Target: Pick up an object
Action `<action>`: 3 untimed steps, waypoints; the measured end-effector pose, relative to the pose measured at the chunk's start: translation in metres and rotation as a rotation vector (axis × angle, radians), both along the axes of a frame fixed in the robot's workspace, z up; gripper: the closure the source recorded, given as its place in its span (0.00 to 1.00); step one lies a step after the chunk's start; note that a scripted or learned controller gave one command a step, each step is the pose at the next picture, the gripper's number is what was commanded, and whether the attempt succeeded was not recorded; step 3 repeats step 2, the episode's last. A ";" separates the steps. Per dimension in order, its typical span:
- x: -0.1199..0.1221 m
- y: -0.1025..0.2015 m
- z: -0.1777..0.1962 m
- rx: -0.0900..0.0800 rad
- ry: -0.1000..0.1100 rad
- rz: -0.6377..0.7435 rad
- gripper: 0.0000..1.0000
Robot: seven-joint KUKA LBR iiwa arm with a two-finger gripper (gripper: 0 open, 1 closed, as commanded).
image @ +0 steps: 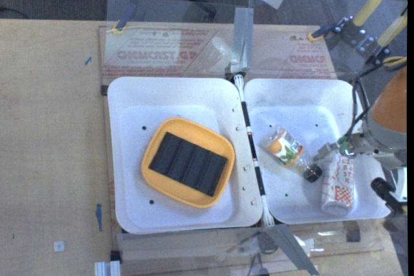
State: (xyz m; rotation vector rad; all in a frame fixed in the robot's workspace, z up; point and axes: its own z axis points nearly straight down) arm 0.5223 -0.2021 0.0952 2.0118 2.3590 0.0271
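Two shallow white bins sit side by side on the bench — the left bin [129, 100] and the right bin [291, 94]. Three loose things lie in them in all. Left of the divider [249, 132] between the bins there is one thing: a yellow tray [152, 155] with a dark ribbed insert. Right of the divider there are two: one small clear bottle [291, 153] with an orange label and a dark cap, nearest the divider, and one white cylinder [339, 185] with red print — farther from it.
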 end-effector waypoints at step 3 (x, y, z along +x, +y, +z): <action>0.000 0.074 0.109 0.015 0.044 -0.082 1.00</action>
